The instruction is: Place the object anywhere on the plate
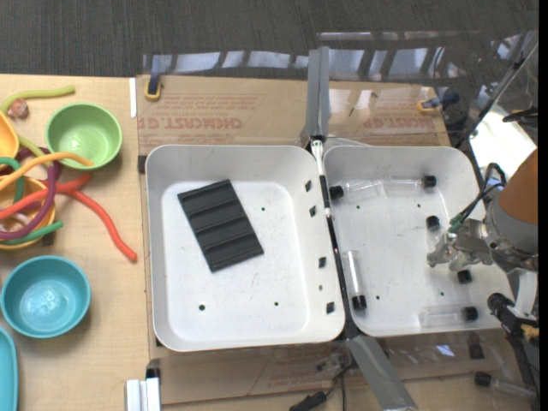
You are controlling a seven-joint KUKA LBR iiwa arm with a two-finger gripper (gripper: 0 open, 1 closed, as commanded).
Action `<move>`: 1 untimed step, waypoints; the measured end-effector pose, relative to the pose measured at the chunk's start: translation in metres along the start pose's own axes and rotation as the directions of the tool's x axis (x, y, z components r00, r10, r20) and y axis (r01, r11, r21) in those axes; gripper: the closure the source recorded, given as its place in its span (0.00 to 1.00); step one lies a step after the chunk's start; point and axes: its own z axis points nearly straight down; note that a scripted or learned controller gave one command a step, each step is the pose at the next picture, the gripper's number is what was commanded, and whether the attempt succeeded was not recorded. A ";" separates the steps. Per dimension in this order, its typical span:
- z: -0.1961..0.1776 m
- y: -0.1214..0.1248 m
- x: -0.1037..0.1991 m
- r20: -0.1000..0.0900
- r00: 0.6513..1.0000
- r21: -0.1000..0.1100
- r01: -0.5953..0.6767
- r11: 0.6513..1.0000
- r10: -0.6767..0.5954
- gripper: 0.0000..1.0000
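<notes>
Three clear tubes (390,184) with black caps lie in the white bin on the right (385,152), the same bin where the jaws hang. One tube is up and to the left of the jaws, near the far wall. One lies along the wall well to their left (351,274). One is just below them, by the near wall (445,315). Two small black caps (432,223) sit near the jaws, one above and one below.

The jaws are low over the right side of this bin. I cannot tell if they are open or closed, or if they hold anything.

The black plate (220,225) with ridges lies tilted in the other white bin (163,255), far left of the jaws.

The brown cardboard (201,110) under the bins has upside-down red letters that look like "CHEMCAST".

On the desk (111,315) further left are a green bowl (84,135), a blue bowl (44,296) and coloured strings (101,221).
</notes>
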 end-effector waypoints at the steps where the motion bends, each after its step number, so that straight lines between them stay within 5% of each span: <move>1: 0.000 -0.003 0.003 0.004 0.998 -0.005 -0.058 0.998 0.058 1.00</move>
